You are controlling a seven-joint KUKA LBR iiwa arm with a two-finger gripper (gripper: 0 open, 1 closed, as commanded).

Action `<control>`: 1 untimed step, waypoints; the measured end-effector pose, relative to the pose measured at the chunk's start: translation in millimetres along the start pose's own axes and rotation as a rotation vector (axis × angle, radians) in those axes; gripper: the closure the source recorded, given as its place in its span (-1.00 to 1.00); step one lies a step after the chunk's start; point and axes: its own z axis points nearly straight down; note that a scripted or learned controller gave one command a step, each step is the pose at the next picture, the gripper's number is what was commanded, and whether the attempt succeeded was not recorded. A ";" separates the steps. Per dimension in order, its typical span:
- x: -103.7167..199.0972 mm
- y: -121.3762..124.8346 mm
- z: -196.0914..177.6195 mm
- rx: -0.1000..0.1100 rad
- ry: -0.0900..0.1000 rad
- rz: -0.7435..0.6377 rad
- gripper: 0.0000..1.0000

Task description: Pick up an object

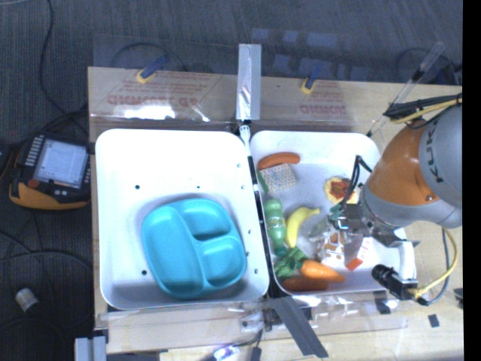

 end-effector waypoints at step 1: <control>81.0 40.4 -127.0 -0.003 -0.007 0.018 1.00</control>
